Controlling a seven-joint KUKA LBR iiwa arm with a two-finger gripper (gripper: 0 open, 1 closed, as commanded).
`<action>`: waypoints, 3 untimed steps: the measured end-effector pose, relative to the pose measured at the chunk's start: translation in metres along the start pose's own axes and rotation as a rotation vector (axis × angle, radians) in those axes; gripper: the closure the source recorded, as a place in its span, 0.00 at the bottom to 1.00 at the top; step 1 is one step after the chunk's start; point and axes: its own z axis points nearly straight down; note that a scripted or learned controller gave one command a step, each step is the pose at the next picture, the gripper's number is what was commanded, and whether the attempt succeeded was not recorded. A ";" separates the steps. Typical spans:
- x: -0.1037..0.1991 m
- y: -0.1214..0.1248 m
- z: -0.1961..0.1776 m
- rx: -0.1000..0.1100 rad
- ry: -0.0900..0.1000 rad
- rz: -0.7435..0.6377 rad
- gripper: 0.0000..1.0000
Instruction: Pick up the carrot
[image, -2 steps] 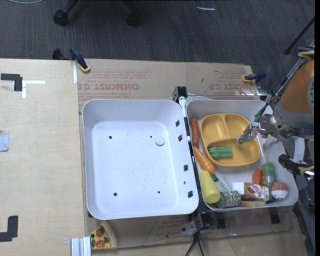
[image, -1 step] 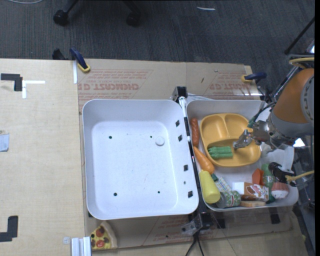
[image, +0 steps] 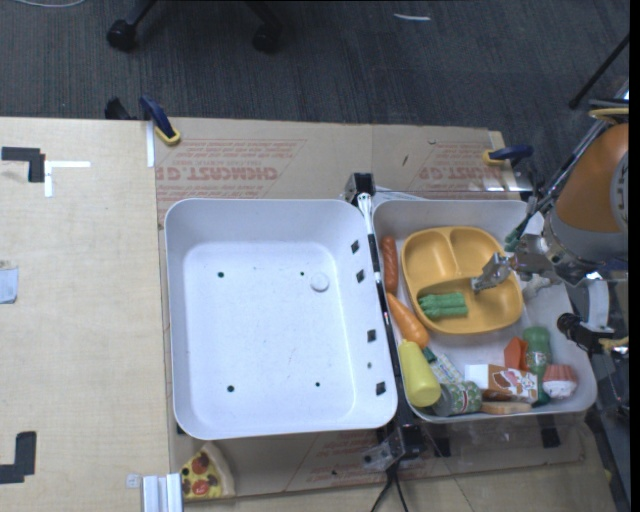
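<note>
We see the carrot (image: 406, 319) lying against the left wall of the right bin (image: 470, 414), just left of the yellow plate (image: 440, 258), while the gripper (image: 490, 275) hangs over that plate's right half near the green item (image: 443, 304), and whether it is open we cannot tell.

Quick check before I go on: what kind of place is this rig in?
Probably a robotics lab: two white bins clamped over cardboard, toy food such as a carrot and a yellow plate, office carpet.
</note>
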 end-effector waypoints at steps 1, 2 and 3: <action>-0.004 0.000 -0.010 -0.004 -0.009 0.001 1.00; 0.039 0.011 -0.006 0.005 -0.015 0.394 1.00; 0.037 0.009 -0.014 0.011 -0.022 0.392 1.00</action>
